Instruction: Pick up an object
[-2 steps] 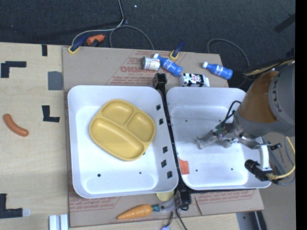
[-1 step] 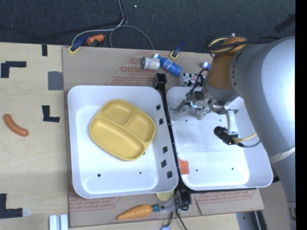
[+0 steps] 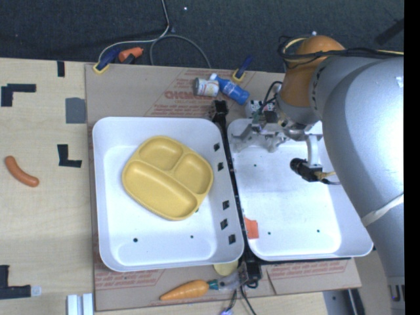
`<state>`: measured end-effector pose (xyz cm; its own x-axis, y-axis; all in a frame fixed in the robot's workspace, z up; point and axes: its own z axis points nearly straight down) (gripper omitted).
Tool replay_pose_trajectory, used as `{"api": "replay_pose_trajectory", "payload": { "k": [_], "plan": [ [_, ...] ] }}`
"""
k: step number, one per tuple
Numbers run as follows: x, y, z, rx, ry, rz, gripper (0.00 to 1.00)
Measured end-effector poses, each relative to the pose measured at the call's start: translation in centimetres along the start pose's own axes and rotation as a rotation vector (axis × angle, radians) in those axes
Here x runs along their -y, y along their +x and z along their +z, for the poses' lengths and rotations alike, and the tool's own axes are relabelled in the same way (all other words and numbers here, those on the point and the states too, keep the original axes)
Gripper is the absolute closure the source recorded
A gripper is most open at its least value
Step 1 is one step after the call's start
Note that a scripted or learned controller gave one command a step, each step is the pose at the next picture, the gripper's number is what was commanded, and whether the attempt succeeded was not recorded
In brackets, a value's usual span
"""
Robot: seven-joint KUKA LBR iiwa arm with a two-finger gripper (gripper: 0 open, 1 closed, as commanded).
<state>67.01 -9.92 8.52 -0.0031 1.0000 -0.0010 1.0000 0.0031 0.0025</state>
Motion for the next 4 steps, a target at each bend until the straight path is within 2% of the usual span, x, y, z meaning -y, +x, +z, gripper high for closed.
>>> {"api": "replay_pose_trajectory", "payload": {
  "k": [1, 2, 3, 4],
  "plan": [
    [3.6, 0.3, -0.1, 0.002, -0.001, 0.003, 0.0],
    [0.0, 0.5, 0.0, 0.0, 0.002, 0.001, 0.0],
    [2.0, -7.0, -0.2, 0.002, -0.002, 0.007, 0.0],
    [9.2, -0.4, -0.2, 0.001, -0.002, 0.0, 0.0]
  ]
}}
